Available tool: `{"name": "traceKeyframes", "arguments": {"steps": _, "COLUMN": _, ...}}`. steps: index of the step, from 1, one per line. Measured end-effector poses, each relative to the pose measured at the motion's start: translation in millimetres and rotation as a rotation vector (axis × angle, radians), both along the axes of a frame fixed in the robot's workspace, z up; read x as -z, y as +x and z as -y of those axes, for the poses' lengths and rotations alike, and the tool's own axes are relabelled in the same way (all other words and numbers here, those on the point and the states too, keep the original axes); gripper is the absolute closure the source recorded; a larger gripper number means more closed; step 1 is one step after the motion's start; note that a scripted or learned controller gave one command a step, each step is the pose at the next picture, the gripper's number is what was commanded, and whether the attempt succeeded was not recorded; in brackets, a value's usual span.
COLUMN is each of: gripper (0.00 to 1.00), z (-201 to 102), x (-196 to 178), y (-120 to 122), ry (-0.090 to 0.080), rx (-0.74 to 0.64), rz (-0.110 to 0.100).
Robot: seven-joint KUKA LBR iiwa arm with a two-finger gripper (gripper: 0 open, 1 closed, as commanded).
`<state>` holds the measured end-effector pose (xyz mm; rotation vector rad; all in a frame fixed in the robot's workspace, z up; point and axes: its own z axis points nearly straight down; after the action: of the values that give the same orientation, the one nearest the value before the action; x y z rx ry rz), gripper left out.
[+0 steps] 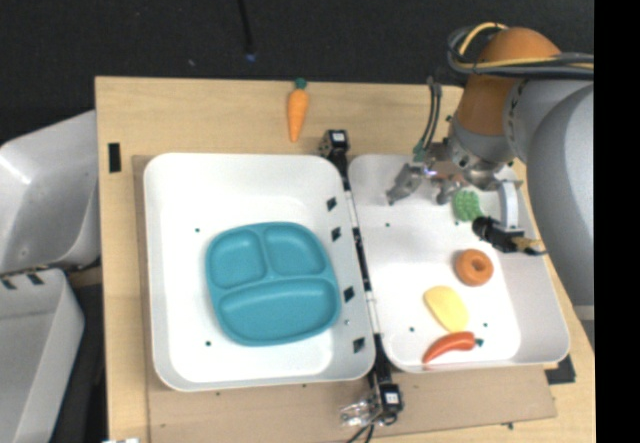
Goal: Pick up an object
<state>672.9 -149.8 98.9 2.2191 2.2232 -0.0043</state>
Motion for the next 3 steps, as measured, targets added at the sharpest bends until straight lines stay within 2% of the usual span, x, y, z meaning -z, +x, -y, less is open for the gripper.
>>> {"name": "traceKeyframes", "arguments": {"steps": 1, "gripper": 1.0, "z": 1, "x": -15, "y": 2, "ry": -0.003, "rx": -0.002, "rz": 0.007}}
{"name": "traceKeyframes", "arguments": {"steps": 3, "gripper": 1.0, "z": -6, "x": -131, "y": -8, "ry": 0.001, "rx": 0.0, "rz": 0.007}}
